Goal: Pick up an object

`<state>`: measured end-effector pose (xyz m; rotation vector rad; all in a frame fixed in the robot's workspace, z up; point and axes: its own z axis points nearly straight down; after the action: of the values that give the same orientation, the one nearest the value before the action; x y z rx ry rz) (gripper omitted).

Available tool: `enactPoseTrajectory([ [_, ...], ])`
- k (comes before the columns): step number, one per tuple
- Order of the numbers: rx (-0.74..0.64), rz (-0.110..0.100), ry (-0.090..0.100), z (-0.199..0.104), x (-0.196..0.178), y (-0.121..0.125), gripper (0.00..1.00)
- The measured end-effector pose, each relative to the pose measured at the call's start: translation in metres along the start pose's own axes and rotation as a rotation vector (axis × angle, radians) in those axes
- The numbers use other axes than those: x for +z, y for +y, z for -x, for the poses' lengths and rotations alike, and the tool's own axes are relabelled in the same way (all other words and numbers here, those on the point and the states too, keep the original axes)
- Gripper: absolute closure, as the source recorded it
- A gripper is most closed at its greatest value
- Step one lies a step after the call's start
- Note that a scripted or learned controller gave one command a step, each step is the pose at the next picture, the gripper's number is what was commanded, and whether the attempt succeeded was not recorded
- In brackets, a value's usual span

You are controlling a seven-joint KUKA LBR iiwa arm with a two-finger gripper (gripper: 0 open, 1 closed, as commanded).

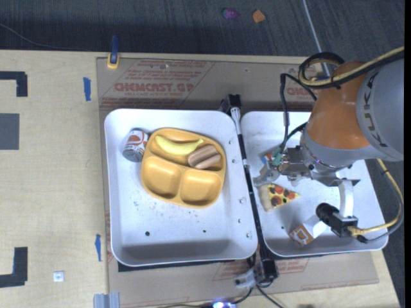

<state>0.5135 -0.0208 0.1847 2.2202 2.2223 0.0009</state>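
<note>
My gripper (270,167) hangs over the left part of the right bin (366,201), below the grey arm and its orange band. A toy pizza slice (280,196) lies on the bin floor just beneath and in front of it; whether they touch I cannot tell. A small brown and white block (300,235) lies near the bin's front edge. In the left bin (128,217) a yellow divided plate (183,181) carries a banana (174,145) and a hot dog (204,157). A small can (133,145) lies at the plate's left.
A black divider rail (243,165) runs between the two bins. Cables loop from the arm over the right bin's back and right side, with a black connector (332,217) near the block. The left bin's front half is bare floor.
</note>
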Motion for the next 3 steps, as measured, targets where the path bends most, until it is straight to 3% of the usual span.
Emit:
enactPoseTrajectory([
  [1, 0.001, -0.002, 0.000, 0.065, 0.000, -0.031, 0.00],
  [2, 0.001, 0.001, -0.001, 0.090, 0.090, -0.034, 0.00],
  [3, 0.002, 0.004, -0.002, 0.090, 0.080, -0.033, 1.00],
])
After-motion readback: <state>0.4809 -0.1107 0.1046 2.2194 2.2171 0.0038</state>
